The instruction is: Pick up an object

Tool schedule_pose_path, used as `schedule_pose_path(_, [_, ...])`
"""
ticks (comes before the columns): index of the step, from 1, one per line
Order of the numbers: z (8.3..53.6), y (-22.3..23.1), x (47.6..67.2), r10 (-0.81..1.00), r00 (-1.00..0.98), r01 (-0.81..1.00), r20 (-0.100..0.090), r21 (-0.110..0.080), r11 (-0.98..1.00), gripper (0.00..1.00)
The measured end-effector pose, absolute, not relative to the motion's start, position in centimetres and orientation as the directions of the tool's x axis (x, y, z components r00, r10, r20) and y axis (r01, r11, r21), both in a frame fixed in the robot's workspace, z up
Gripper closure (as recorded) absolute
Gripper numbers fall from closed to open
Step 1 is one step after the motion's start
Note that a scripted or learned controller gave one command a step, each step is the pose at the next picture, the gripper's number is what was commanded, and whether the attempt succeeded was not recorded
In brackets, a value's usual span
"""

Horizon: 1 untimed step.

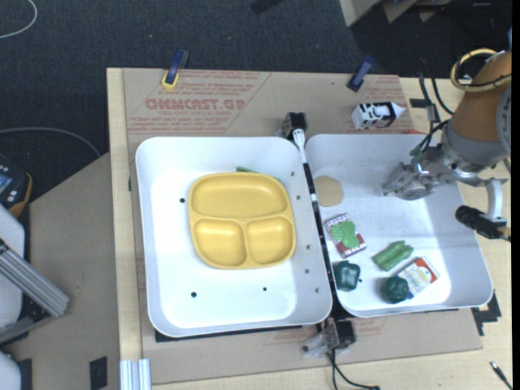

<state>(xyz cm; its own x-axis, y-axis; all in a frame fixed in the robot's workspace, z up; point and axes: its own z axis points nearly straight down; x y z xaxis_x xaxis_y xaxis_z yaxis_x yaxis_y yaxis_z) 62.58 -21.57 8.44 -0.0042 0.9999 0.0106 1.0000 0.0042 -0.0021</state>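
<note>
The left bin (154, 242) holds a yellow divided plate (241, 219). The right bin (467, 250) holds small toys (mostly green); the green pod (392, 255) lies well below the gripper (404, 184).

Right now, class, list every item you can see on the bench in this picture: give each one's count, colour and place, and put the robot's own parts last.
Bins: 2, white, side by side on the bench.
Divided tray: 1, yellow, middle of the left bin.
Round disc: 1, tan, right bin, near its left wall.
Packet with green print: 1, white, red and green, right bin, below the disc.
Dark green pieces: 2, right bin, near the front edge.
Light green piece: 1, right bin, centre front.
Red-and-white packet: 1, right bin, front right.
Clamps: 2, blue, on the board's far edge.
Black-and-white item: 1, behind the right bin.
Arm: 1, grey with orange band, from the right.
Gripper: 1, grey, over the right bin's far part.
</note>
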Motion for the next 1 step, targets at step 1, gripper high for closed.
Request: schedule_pose_path(1, [9.64, -21.9, 62.57, 1.0, -0.004, 1.0, 0.002, 0.001, 0.004, 1.0])
